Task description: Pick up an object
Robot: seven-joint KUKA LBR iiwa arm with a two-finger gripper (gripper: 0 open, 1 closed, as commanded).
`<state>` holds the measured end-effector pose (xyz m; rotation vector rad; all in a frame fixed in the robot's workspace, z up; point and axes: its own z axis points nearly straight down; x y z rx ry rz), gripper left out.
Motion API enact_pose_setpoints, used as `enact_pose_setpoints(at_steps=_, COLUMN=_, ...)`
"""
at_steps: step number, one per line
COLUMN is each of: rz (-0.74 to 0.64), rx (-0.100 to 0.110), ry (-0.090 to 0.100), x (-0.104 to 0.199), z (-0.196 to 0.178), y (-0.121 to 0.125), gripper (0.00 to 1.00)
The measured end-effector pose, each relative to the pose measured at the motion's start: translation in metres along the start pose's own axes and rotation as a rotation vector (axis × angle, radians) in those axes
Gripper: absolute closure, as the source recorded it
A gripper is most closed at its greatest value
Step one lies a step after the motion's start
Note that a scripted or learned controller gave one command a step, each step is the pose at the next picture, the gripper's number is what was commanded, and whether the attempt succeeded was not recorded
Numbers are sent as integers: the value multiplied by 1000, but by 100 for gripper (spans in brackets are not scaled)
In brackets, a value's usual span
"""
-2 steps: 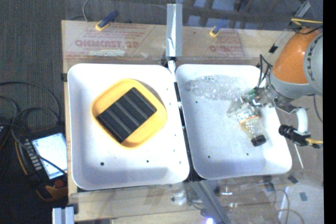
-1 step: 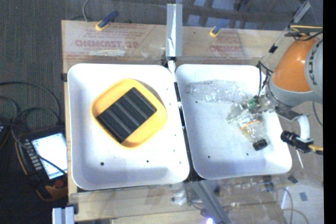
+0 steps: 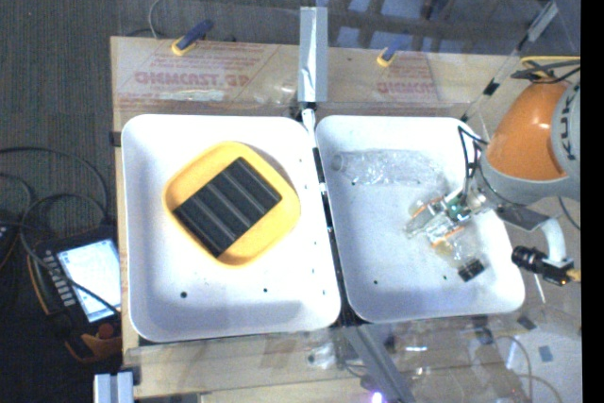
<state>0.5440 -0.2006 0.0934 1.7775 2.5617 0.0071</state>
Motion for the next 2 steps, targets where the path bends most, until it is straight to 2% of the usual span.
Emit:
enact_pose_setpoints(at_steps=1, rz=-2, rx=-4, ry=5, x=2, z=-9, y=2, gripper=100)
enact_pose_setpoints(at_steps=2, rz=29, rx=17, ry=17, x=50, z=-67, y=82, gripper=100)
